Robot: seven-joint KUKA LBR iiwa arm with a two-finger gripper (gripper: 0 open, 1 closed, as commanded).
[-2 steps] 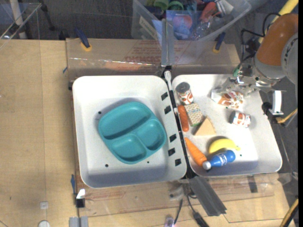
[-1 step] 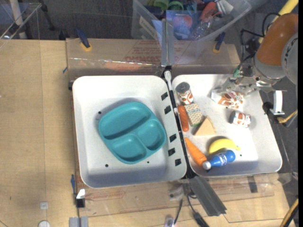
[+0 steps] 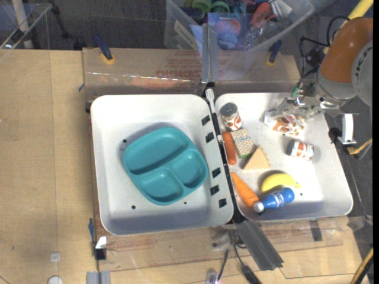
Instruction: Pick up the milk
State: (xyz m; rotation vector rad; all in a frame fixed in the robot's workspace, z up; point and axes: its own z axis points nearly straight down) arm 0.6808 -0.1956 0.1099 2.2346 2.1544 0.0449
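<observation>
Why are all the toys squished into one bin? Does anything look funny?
A bit. The blue bottle lies tipped on its side by the banana in the right bin, and the small can has toppled too. The left bin holds just the teal tray.

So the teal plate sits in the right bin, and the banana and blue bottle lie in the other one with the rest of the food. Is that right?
Not quite. The camera view shows the teal plate in the left bin, not the right. The banana and blue bottle do lie in the other bin, the right bin, with the rest of the food.
</observation>
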